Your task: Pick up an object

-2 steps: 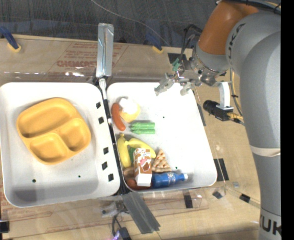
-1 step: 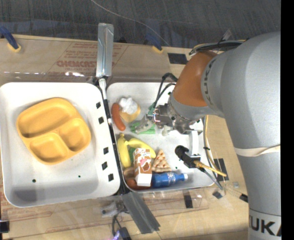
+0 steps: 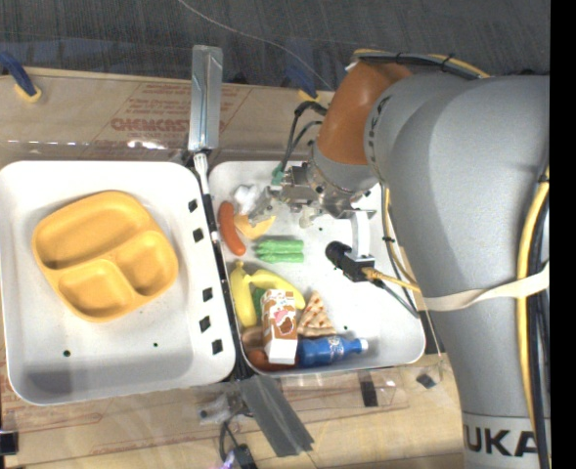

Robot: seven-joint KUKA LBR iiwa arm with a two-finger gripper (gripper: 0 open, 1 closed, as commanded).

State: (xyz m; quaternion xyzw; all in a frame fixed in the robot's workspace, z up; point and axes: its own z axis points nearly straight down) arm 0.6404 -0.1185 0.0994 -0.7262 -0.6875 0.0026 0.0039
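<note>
Gripper (image 3: 268, 195), fingers too blurred to tell open from closed, hovers just above the sausage (image 3: 231, 229) in the right bin (image 3: 397, 313); probably light, smooth plastic, best pinched mid-length.

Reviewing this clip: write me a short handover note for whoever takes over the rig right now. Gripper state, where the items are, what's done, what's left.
Gripper: down in the far left part of the right bin, above the hot dog; whether it grips anything cannot be told.
Items: green beans, banana, pizza slice, carton and blue bottle lie along the right bin's left and near side. Yellow tray sits in the left bin.
Done: arm is in the bin.
Left: confirm a grasp, then lift.
</note>
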